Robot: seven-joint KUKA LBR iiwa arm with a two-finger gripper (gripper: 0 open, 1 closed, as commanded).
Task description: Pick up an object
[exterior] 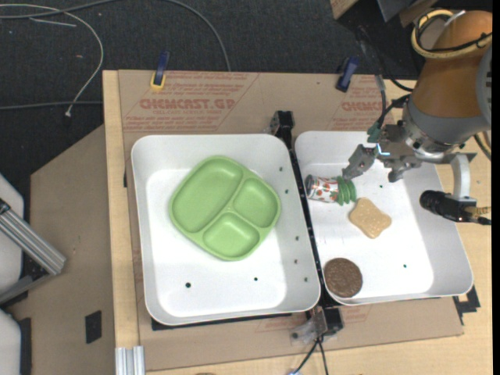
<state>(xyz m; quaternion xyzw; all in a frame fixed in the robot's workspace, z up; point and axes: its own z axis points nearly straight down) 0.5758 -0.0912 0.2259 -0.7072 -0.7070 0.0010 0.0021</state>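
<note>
A tabletop [195, 100] covered with brown cardboard is seen from above at a slant, and it carries two shallow white bins side by side.

The left bin [156, 287] holds a light green divided plate [225, 207] with three compartments. The plate lies flat near the middle of that bin, turned at an angle to the bin's walls.

The right bin [437, 272] holds three small things. A small can with a red and white label and a green end [328, 190] lies on its side near the bin's left wall, towards the far edge. Just beside it, towards the middle of the bin, lies a tan sponge-like block [369, 218]. A round brown disc [343, 276] rests at the bin's near left corner, against the rim.

A grey robot arm with an orange upper section [451, 61] reaches in from the right, above the far part of the right bin. Its gripper [371, 162] hangs over the bin just beyond the can and the tan block. The fingers [356, 163] stand apart, one pointing down towards the can's green end, the other out to the right. Nothing sits between them.

Blue clamps [161, 67] grip the tabletop's far edge, and loose cables [78, 22] trail across the dark floor beyond it.
</note>
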